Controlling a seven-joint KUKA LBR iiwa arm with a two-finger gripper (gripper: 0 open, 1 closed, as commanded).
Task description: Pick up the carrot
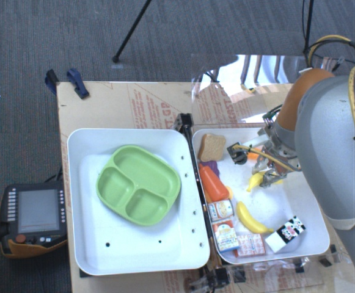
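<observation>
2 white bins, 1 green 3-section plate [139, 185] in left bin [85, 224]. 1 smooth orange carrot [213, 184], 2 bananas in right bin [311, 215]. Jaws' opening: can't tell.

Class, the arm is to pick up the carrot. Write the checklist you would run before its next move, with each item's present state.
1. Carrot visible in the right bin: ok.
2. Gripper above the carrot: not ok, it is off to the side.
3. Gripper free of other items: cannot tell, something yellow sits at its tip.
4. Carrot clear of neighbours: not ok, bread slice and small cartons lie close.
5. Green plate out of the way: ok, left bin.
</observation>
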